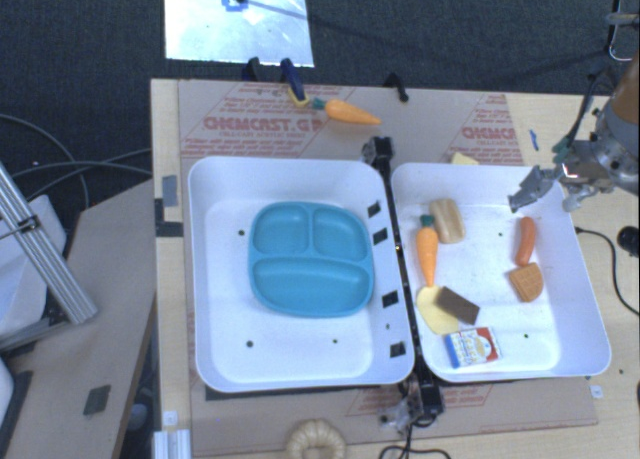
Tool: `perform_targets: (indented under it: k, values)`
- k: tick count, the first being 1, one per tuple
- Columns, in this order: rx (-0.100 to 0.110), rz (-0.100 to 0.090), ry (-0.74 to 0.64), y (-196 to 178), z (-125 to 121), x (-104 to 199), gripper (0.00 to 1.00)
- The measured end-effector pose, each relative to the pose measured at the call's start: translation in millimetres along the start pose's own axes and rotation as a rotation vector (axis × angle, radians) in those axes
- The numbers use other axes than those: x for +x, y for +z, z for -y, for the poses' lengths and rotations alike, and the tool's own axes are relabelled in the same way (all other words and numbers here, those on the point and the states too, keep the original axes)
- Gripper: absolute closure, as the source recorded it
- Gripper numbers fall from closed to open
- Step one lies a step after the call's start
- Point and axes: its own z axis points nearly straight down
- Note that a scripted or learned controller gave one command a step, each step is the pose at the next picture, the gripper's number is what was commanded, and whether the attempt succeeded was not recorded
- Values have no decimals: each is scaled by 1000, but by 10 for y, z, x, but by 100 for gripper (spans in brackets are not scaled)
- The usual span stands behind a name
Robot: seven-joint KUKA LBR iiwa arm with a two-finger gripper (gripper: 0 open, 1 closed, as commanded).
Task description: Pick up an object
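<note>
Orange, tan and yellow toy food scattered loose across the right bin [545, 339], well apart mostly, presumably so that any single piece can be taken without crowding. Nearest the arm: a smooth, rounded orange-red stick [525, 240] lying lengthwise, and just below it a matte orange wedge [527, 283] with a blunt cut face. Toward the middle divider: a tapered plastic carrot [427, 255] with a green tip, touching or nearly touching a pale, loaf-like block [446, 219] at its upper end. Lower down, a flat yellow slab [432, 313] partly covered by a dark brown rectangular block [459, 304], then a small printed carton [471, 346], boxy and sharp-cornered. Hovering over the far right corner of that bin, the gripper [550, 195], looking spread open with nothing between the fingers, close above the orange-red stick yet apart from it; probably lining up for a descent, nothing picked up yet. Likely easiest to pinch across the narrow width of the stick or carrot; harder on the thin slab lying flush with the slick white floor. In the left bin [222, 247], a glossy blue divided plate [310, 257], alone and centred. Outside both bins, a second carrot [346, 112] resting on the printed cardboard sheet [480, 112] beyond the rims.
</note>
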Motion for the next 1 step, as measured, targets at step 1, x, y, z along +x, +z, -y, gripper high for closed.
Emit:
perform_targets:
  k: [1]
  values:
    - [-12,2,-2,-68,-21,3,0]
